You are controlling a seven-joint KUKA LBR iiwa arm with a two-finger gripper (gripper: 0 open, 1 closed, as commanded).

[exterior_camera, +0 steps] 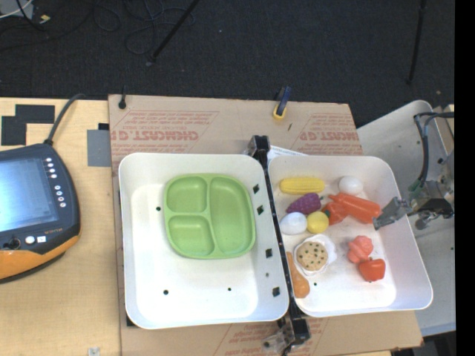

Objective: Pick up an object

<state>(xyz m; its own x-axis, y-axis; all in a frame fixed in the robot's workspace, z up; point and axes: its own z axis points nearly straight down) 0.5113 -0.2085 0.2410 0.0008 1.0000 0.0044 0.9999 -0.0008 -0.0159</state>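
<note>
The right bin [404, 288] holds several toy foods. A yellow corn cob [301, 185] and a white egg [350, 186] lie at the back. Purple grapes [303, 203], an orange-red carrot [355, 208], a white ball [293, 223] and a yellow lemon [318, 222] sit in the middle. A cookie [312, 255], an orange piece [300, 283], a pink piece [361, 247] and a red piece [372, 270] lie toward the front. My gripper [390, 213] hangs at the bin's right side, just right of the carrot's tip, with nothing seen in it.
The left bin [141, 288] bears a green divided plate [209, 216]. A black divider [273, 228] runs between the bins. A tablet pendant [33, 206] lies on the bench at the far left. A yellow clamp [280, 104] sits on the cardboard behind the bins.
</note>
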